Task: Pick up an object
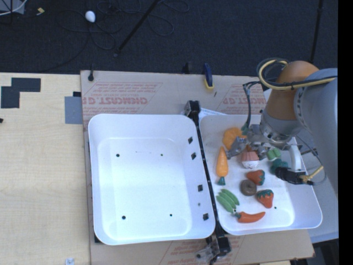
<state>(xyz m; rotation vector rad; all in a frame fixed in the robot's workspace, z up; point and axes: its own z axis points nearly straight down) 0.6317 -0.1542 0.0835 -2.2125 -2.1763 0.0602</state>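
Camera view, lower centre: black clips (216,248) at the bottom edge of the frame lie nearest the lens, where the two white bins meet. Left bin (102,175), centre of frame, is bare white inside. Right bin (309,217), right of centre, holds the toy food: a red chili (251,217) at the bottom, green pea pods (227,199) just left of it, a strawberry (265,197), a brown round piece (248,187), a red pepper (255,176), a carrot (222,163) along the divider, an orange piece (231,136) at the top, and a pink-and-white piece (250,159) in the middle.

My claw (246,146) hangs low over the upper middle of the right bin, just above the pink-and-white piece, near the orange piece. Whether it is apart or together I cannot tell; the wrist and cables crowd it.

Risks, as judged:
1. Pieces lie close; closing may catch two, or nudge one aside.
2. Rounded plastic may squirt out of a pinch off-centre.
3. A green piece (276,154) beside my wrist could be swept by the cabling.
4. A descent too near the divider could strike the bin wall.
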